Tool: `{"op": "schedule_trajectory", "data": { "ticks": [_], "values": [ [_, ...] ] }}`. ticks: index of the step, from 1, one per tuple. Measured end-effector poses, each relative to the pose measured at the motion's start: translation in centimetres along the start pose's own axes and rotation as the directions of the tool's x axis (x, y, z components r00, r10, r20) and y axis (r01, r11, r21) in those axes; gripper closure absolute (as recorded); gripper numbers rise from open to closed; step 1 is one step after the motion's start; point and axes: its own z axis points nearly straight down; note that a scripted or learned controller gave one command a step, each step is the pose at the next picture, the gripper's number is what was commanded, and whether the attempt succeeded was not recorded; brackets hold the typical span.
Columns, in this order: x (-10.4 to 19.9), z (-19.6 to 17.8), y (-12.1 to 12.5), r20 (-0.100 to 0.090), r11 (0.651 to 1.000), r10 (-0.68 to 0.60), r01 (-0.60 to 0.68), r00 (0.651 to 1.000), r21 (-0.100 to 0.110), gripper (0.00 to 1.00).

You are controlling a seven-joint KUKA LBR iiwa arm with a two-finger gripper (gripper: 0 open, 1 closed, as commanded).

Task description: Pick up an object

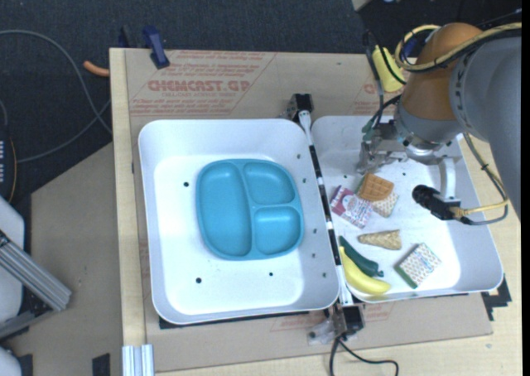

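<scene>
left bin (166,225): held a blue divided plate (248,207), centre of frame.
right bin (476,258): patterned packet (352,206), waffle (377,190), cone-like wedge (381,239), banana (363,275), small box (418,263).
gripper (383,153): sat low just above the waffle, upper right; finger state could not be told, grasp unconfirmed.

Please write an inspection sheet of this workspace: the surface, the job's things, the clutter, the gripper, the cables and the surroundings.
Surface: bench with two white bins side by side, left bin, right bin.
Job's things: in the right bin, a waffle, a patterned packet, a wedge, a banana, a small box.
Clutter: blue divided plate in the left bin.
Gripper: gripper above the waffle; finger state unclear.
Cables: yellow cable on the arm.
Surroundings: dark carpet.
</scene>
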Motion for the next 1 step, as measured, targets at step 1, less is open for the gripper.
{"op": "schedule_trajectory", "data": {
  "ticks": [1],
  "values": [
    [0.00,0.01,-0.01,0.000,1.000,0.000,0.000,1.000,0.000,0.00]
  ]
}}
